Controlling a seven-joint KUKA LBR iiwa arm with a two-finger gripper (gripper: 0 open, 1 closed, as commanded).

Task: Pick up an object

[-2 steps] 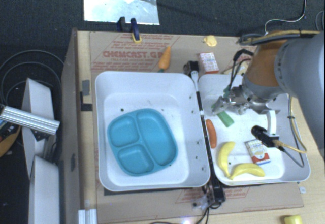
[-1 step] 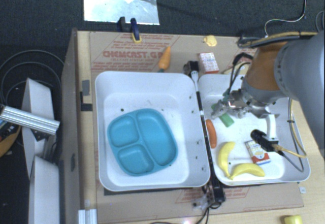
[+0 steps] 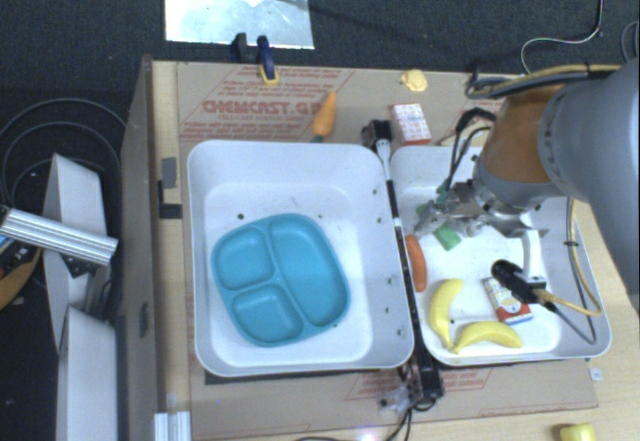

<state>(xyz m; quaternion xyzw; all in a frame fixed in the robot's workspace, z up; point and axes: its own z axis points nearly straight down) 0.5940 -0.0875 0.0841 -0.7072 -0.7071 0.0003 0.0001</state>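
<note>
A small green block (image 3: 447, 238) lies in the right bin (image 3: 578, 279), in its far-left part, and looks slightly tilted against the bin's edges. It is too small and too covered to tell a clear long axis or which way it points. The gripper (image 3: 445, 222) is right over the block's far side and seems to touch it. Whether the gripper is spread, closed, or gripping the block cannot be told from this view. Just beside the block on its near-left, an orange-red carrot-shaped piece (image 3: 417, 263) lies along the bin's left wall, its long axis running from far to near. Nearer the front stands a banana (image 3: 443, 307), its long axis slanting from far-right to near-left. A second banana (image 3: 487, 335) lies crosswise just beside it, close to the front wall. A small red, white and blue box (image 3: 507, 302) sits between the bananas and the right wall. The grey arm (image 3: 590, 134) reaches in from the right, with its orange band (image 3: 518, 137) above the wrist. The left bin (image 3: 290, 164) holds a blue divided plate (image 3: 281, 278) whose long axis runs diagonally. On the cardboard (image 3: 250, 94) behind the bins lie an orange carrot (image 3: 324, 115) and a small patterned box (image 3: 411, 122).
</note>
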